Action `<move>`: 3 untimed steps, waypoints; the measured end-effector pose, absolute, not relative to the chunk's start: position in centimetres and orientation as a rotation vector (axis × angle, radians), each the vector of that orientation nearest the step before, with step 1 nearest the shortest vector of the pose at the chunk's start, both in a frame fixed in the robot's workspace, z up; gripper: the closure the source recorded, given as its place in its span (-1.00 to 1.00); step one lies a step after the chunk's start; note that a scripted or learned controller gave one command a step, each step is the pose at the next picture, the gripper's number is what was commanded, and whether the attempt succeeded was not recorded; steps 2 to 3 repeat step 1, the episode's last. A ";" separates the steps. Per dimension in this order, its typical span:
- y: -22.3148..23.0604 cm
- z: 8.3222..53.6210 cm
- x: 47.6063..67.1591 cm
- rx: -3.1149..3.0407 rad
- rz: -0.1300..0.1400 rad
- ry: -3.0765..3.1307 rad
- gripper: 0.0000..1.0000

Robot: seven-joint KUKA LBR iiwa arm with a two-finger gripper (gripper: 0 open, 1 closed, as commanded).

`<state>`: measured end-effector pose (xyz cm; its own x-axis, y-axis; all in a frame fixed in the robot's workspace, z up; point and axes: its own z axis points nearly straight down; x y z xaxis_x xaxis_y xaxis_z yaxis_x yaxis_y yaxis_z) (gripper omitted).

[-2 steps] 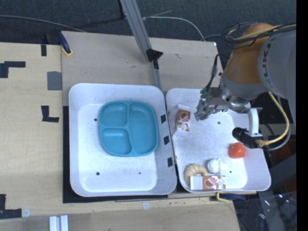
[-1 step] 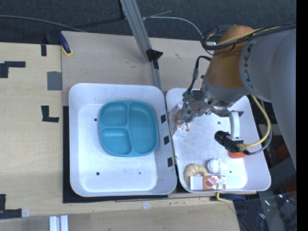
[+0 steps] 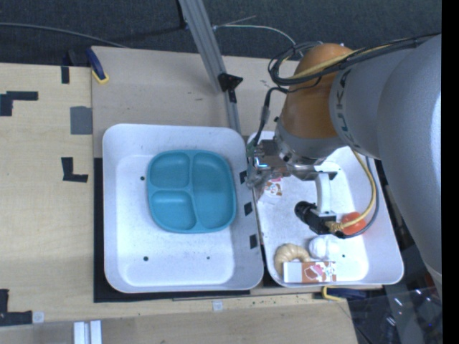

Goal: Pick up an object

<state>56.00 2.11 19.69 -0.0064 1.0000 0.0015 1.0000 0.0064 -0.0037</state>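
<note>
My gripper (image 3: 259,166) hangs low over the upper left corner of the right bin (image 3: 384,264), close to the wall between the two bins. Just below it a small red-and-white item (image 3: 273,188) lies on the bin floor; I cannot tell whether they touch. At the front of the same bin lie a tan croissant-shaped piece (image 3: 290,252), a white rounded object (image 3: 320,247) and a red-and-white box (image 3: 310,271). An orange-red object (image 3: 354,223) sits further right. The arm hides the back of this bin.
A teal divided plate (image 3: 192,190) lies in the left bin (image 3: 122,264), toward its back. A metal rail (image 3: 204,31) slants down to the bins' far edge. The bench (image 3: 43,213) stretches to the left.
</note>
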 end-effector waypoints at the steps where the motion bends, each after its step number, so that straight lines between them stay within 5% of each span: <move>1: 7.5 19.6 54.8 -2.210 0.002 -2.227 1.00; 3: 7.5 19.6 54.8 -2.210 0.002 -2.227 1.00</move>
